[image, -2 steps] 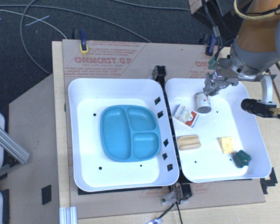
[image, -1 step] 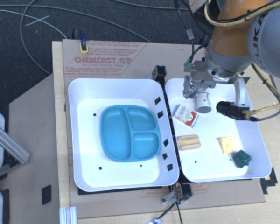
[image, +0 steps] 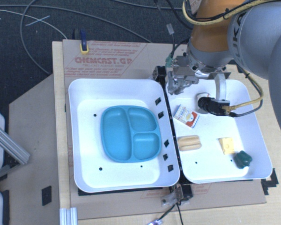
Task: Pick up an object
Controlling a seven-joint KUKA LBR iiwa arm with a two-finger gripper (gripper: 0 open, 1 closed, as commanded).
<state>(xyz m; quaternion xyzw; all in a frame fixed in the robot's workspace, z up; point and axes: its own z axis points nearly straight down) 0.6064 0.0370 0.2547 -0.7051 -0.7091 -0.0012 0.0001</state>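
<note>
Right now tool (image: 178,86) hangs at right bin's (image: 253,172) far-left corner, finger state can't tell; nearest object, small card box (image: 186,116), lies just toward the camera, long axis diagonal.

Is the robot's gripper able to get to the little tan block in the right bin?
Probably yes. The tan block lies apart from its neighbours in the right bin, with nothing over it, and the gripper hangs nearby.

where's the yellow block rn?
In the camera view the yellow block lies in the right bin, toward its near right side, just up-left of the dark green object and right of the tan block.
</note>
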